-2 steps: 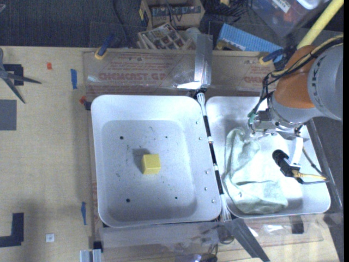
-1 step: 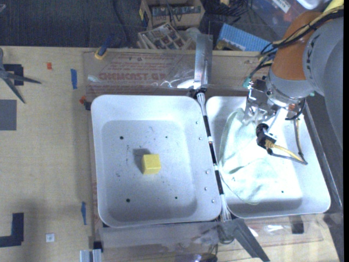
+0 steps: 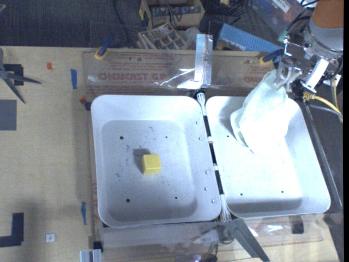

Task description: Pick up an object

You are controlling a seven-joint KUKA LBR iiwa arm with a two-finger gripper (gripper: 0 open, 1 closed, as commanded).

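Faint red lettering on clear plastic sheet behind bins, roughly "CHEMCAST GP"; not surely legible.

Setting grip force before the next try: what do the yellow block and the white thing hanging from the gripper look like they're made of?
Yellow block: looks like matte foam or sponge, dull surface, soft edges; could be painted wood. White thing: likely thin cloth, since it drapes in limp folds from the gripper over the right bin.

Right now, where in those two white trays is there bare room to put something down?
Left bin: bare floor all around the yellow block near its middle. Right bin: the near half is bare; its far part is crowded by the white cloth hanging from the gripper.
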